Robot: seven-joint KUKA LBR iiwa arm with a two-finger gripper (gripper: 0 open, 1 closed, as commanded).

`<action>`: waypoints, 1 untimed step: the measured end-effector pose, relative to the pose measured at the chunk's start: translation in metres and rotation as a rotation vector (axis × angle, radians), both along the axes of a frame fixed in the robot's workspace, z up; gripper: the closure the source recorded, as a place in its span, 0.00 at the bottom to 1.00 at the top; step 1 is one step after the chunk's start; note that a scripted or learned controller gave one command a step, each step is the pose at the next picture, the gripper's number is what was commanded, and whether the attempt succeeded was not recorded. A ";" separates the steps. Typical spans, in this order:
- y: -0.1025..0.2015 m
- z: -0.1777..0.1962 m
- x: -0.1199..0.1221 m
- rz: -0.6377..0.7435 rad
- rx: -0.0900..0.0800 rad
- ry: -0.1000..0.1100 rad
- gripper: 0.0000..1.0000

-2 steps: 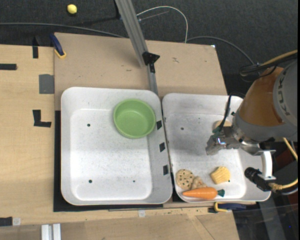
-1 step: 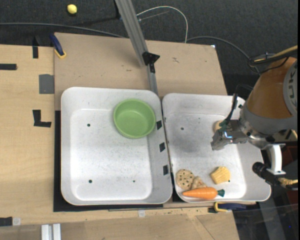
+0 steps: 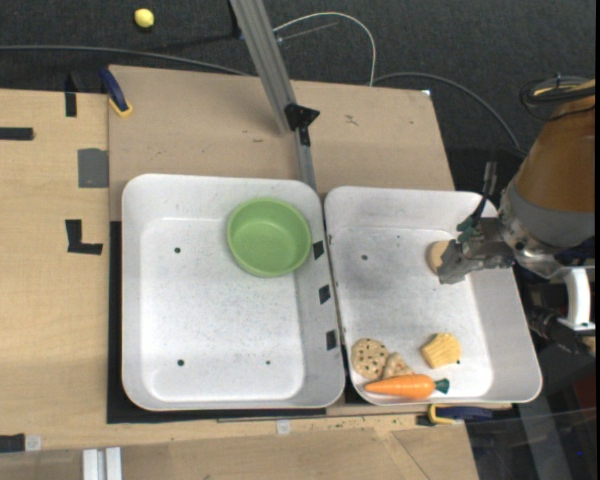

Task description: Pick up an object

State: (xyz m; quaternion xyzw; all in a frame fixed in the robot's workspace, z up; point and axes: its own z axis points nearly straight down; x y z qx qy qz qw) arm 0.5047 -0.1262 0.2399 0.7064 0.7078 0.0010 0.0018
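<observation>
Pick candidates are all in the right bin (image 3: 500, 368). A small tan object (image 3: 437, 256) lies near the bin's right-middle, partly covered by the end effector (image 3: 458, 264) — too hidden to say what it is. The end effector sits right over it, low in the bin; can't tell whether it's open or closed, or whether it has hold of anything.

The other items cluster along the bin's near edge:
- carrot (image 3: 408, 388), orange with a green top, lying flat along the front wall, tip pointing left
- cookie (image 3: 368, 356), brown with dark chips, just above the carrot's tip at the front-left corner
- a second tan piece (image 3: 395, 366) just right of the cookie, touching or nearly touching the carrot
- yellow block (image 3: 441, 349), ridged, a bit right of those, apart from the carrot

Arm (image 3: 560, 183) comes in from the right, orange band above the grey wrist, hanging over the bin's right wall.

Left bin (image 3: 180, 348) holds a green bowl (image 3: 269, 236), upright, in its far-right corner near the divide between the bins.

Both bins sit side by side on a brown board on the counter (image 3: 40, 298). A grey pole (image 3: 265, 53) slants down from the top to the bins' shared far edge. Small yellow ball (image 3: 144, 17) on the dark floor at top left — well apart from everything.
</observation>
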 end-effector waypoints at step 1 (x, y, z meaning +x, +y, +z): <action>0.056 -0.012 0.018 0.005 0.002 0.006 1.00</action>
